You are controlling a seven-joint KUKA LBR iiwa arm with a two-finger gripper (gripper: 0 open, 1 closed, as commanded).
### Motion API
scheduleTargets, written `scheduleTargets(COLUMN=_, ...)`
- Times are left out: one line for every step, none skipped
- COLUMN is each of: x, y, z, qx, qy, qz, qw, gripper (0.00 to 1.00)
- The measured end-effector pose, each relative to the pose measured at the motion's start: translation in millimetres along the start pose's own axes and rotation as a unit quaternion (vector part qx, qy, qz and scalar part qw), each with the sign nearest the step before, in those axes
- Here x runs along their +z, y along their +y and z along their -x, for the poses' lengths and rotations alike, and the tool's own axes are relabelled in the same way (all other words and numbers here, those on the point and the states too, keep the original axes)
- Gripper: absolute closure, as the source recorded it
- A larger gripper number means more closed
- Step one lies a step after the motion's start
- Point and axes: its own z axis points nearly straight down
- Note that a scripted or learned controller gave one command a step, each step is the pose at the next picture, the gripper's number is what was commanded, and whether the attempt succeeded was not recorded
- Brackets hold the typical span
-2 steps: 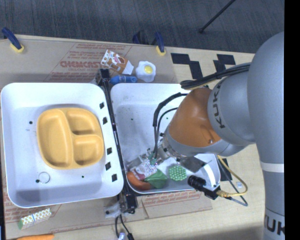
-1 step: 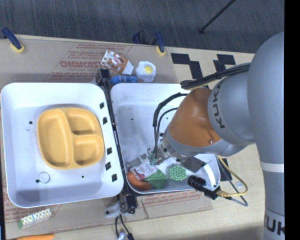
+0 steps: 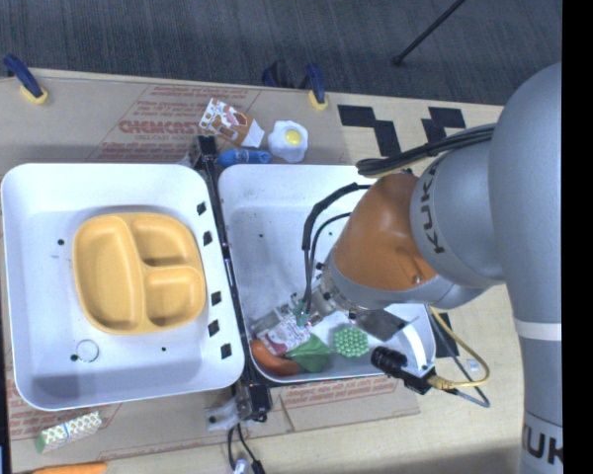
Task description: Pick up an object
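Note:
My gripper [image 3: 309, 314] reaches down into the near part of the right bin [image 3: 267, 215], mostly hidden under the orange wrist band [image 3: 381, 240]. Just below it a small heap lies in the bin's near corner: a crumpled printed packet [image 3: 283, 330], a red-orange piece [image 3: 272, 358], a dark green piece [image 3: 312, 353] and a round green dotted item [image 3: 351, 341]. The gripper's tip is at the packet's upper edge; whether it touches it I cannot tell. Nothing is visibly lifted.
The left bin [image 3: 20, 196] holds a yellow divided tray [image 3: 138, 270]. Behind the bins on the cardboard lie a small carton [image 3: 224, 119], a blue item [image 3: 245, 156] and a white-and-yellow piece [image 3: 290, 138]. A wrapped packet [image 3: 69, 430] lies at the near left.

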Motion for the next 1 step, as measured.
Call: scheduleTargets(x=0.0, y=0.0, z=0.0, qx=0.0, qy=0.0, qz=0.0, qw=1.0, gripper=0.0)
